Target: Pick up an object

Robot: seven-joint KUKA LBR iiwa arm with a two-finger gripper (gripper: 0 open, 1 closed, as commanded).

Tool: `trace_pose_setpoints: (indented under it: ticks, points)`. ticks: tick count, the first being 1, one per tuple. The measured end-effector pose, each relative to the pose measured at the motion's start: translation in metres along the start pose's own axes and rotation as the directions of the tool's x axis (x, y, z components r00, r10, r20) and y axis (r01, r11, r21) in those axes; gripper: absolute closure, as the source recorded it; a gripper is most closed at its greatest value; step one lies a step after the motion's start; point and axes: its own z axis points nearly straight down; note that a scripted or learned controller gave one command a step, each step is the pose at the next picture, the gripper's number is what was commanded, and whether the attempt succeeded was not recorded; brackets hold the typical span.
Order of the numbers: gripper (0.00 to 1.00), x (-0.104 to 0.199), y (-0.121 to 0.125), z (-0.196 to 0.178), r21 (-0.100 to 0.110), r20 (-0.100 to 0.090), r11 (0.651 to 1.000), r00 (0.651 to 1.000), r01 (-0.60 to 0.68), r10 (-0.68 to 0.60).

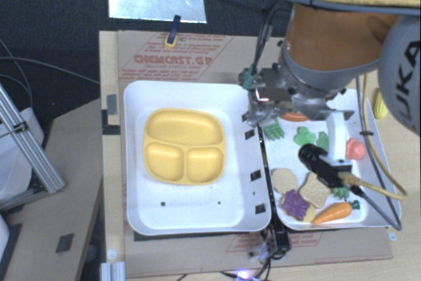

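Under arm (pixel 342 23), right bin (pixel 279 224) half-hidden.

Count, from above my bench: two white bins, left bin (pixel 135 207) and right bin (pixel 368 217). Left bin holds one yellow divided plate (pixel 185 145), three compartments. Right bin, visible items: one carrot (pixel 337 211), one purple grape bunch (pixel 295 204), one bread slice (pixel 315 191), one tan cookie (pixel 284 179), one pink piece (pixel 356 149). Green leafy pieces: at least three (pixel 304 136); my arm hides others.
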Motion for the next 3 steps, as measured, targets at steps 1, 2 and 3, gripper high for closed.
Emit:
trace_pose_setpoints:
  ticks: [1,2,3]
  points:
    - [1.00,0.000,0.001,-0.011,-0.002,0.000,1.000,1.000,0.006,-0.006]
    - [1.00,0.000,0.001,-0.021,-0.003,0.000,1.000,1.000,0.012,-0.012]
    - [1.00,0.000,0.002,-0.032,-0.006,0.000,1.000,1.000,0.018,-0.018]
